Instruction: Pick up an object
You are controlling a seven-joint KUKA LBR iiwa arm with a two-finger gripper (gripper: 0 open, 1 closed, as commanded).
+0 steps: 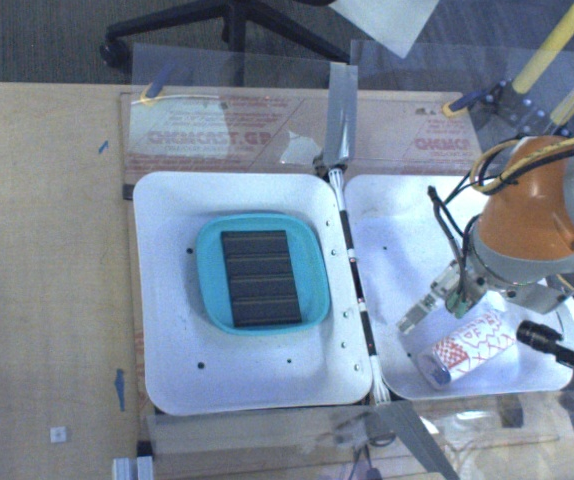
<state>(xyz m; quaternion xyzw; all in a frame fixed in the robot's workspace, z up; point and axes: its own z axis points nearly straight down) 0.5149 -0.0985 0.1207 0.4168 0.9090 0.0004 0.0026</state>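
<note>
While the red-and-white tube [472,346] lies in the right bin [397,228], just beside the spread, holding-nothing gripper [437,306], the fingers should be lowered around its middle and then closed gently.

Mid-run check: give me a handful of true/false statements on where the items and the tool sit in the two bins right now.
1. A teal tray lies in the left bin. True.
2. The red-and-white tube lies in the left bin. False: it lies in the right bin, near its front edge.
3. The tool is over the right bin. True.
4. The tray carries a dark ribbed block. True.
5. The tube stands upright. False: it lies on its side.
6. The tool grips the tray. False: it is over the other bin, beside the tube.
</note>
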